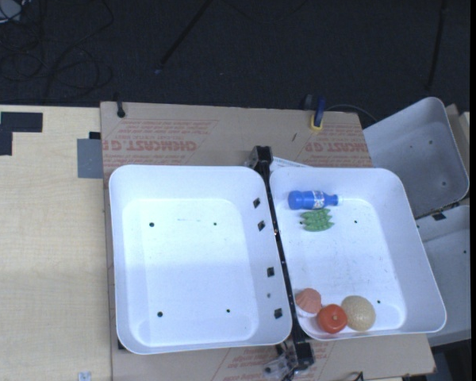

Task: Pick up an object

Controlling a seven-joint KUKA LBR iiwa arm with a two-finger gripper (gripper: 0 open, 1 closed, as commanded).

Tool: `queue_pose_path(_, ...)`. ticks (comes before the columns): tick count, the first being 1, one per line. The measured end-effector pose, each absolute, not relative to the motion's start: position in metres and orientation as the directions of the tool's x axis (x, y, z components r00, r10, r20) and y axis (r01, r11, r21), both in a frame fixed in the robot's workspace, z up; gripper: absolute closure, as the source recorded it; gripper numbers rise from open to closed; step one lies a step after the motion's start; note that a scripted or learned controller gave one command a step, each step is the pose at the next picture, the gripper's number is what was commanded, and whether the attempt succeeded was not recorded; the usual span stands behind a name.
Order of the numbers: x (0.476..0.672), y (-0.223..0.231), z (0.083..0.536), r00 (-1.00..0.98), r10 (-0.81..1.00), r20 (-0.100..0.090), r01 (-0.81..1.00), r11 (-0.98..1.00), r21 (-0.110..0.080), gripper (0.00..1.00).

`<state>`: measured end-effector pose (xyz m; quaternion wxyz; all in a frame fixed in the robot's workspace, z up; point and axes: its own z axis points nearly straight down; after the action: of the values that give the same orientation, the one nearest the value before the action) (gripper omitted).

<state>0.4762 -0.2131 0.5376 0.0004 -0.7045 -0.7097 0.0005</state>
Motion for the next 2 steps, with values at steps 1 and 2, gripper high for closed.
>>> queue_pose_path(1, 0.4761, -0.2131, 0.5308, -0.007, 1.0, 0.0, 1.0, 0.007, -0.003, 0.0)
queue_pose_path(2, 0.4762, -0.2131, 0.5376, -0.009, 1.0, 0.0, 1.0, 0.009, -0.001, 0.0)
